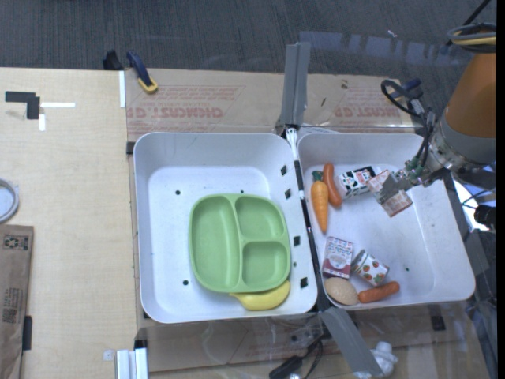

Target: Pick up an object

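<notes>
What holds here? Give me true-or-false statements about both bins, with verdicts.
1. The green tray lies in the left bin. True.
2. A banana peeks out from under the tray. True.
3. The carrot lies in the left bin. False: it lies in the right bin.
4. The end effector hangs over the left bin. False: it is over the right bin.
5. The sausage lies near the right bin's front edge. True.

Floor point(221, 14) at far side: dark grey carpet, evenly lit. Bench point(63, 212) pale wood on the left, black tape marks point(24, 101) near its far-left corner. Brown cardboard sheet point(213, 105) with red lettering lies across the far part of the bench.
</notes>
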`<state>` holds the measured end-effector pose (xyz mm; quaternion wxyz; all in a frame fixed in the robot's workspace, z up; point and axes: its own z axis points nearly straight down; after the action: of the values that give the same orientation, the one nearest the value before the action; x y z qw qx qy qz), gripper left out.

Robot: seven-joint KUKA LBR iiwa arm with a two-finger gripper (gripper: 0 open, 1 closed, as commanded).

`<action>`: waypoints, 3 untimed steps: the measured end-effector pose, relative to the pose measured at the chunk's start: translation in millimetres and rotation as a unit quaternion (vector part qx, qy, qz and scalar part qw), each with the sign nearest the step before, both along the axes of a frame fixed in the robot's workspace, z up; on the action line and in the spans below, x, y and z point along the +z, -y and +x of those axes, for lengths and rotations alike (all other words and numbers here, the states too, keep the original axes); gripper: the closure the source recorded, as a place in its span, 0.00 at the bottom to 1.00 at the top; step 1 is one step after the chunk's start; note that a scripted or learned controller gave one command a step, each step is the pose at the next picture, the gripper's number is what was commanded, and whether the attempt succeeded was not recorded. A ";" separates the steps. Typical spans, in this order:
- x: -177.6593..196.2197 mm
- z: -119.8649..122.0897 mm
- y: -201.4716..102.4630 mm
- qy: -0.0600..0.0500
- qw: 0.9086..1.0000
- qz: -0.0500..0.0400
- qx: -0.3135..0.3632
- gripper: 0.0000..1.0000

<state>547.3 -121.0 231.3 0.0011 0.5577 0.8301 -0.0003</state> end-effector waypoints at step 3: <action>-130.4 3.5 -8.2 0.000 0.997 0.000 0.080 1.00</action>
<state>550.8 -112.8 100.9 0.0011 0.4895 0.8720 0.0001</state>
